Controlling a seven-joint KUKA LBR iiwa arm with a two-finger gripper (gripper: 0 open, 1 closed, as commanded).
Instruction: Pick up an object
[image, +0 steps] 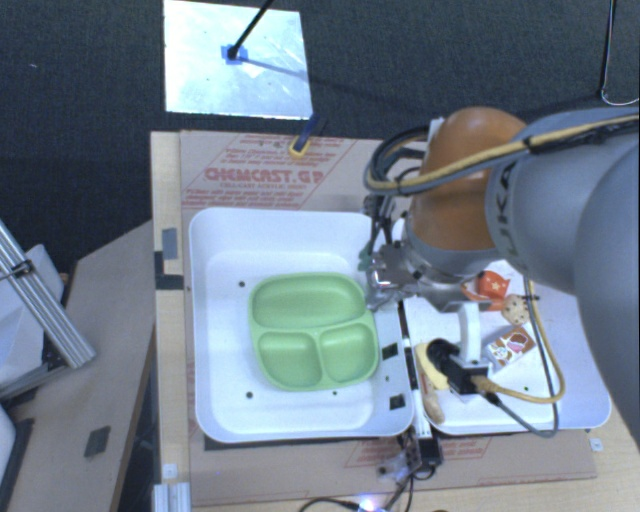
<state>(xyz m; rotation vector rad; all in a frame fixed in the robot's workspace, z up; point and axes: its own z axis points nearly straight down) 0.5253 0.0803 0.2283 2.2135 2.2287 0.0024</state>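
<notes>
The gripper (384, 282) hangs over the wall where the left bin (215, 330) meets the right bin (582, 402), just beside the edge of a green divided plate (310, 330) lying in the left bin; I cannot tell whether it is open or closed. In the right bin lie an orange toy (490, 286), a red-and-white packet (507, 347) and a yellow thing (432, 377)

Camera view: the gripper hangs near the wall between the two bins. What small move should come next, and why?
Probably slide it a little into the right bin, toward the small orange object. The gripper sits at the right rim of the green plate, and that broad, flat plate looks a poor fit for a narrow grasp; the orange object lies close by and is small.
</notes>
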